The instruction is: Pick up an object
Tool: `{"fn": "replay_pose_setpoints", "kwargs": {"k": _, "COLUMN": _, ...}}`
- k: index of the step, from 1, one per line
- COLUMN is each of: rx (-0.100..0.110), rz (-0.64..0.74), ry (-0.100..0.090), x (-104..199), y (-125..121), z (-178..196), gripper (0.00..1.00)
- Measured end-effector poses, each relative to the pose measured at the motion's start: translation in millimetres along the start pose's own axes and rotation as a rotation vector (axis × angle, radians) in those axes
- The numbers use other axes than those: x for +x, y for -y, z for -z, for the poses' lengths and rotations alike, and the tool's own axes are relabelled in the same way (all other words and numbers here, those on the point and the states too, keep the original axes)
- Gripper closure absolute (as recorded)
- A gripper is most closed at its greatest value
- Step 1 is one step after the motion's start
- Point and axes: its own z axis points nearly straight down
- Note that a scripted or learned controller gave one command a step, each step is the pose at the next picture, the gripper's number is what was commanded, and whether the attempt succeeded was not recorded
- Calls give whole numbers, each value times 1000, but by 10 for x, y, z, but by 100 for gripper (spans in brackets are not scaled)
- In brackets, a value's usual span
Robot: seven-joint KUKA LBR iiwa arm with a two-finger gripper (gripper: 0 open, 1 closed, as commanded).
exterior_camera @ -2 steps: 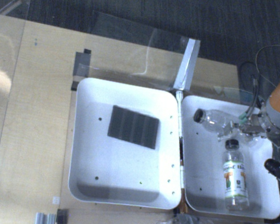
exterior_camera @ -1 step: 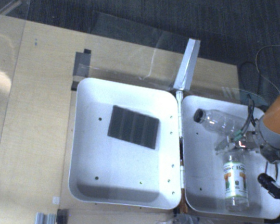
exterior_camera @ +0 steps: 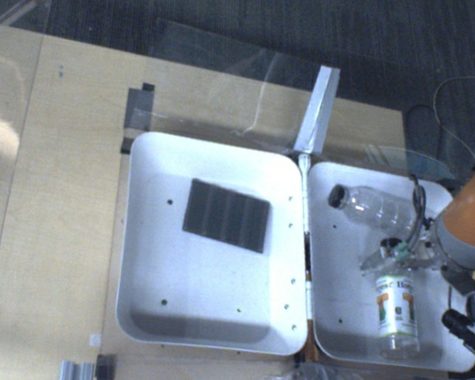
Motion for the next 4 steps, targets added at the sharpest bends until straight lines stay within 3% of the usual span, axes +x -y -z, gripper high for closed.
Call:
{"fn": "replay_pose_setpoints", "kwargs": {"k": 1, "rx": 19, "rz": -19, "ry": -11, "x": 191, "y": -651, "z": -59, "gripper": 0}}
{"fn": "replay_pose_setpoints", "kwargs": {"k": 2, "rx": 22, "rz": -318, "ry": -8, "x": 467, "y": -733, "z": -59, "gripper": 0}}
{"fn": "replay_pose_setpoints", "kwargs": {"k": 3, "rx": 19, "rz": -155, "ry": -9, "x": 346, "y": -318, "z": -39, "gripper": 0}}
{"fn": "replay_pose_setpoints", "kwargs": {"k": 4, "rx": -13, "rz": -62, "ry": 5, "x": 320, "y": -9, "z": 36, "gripper": 0}}
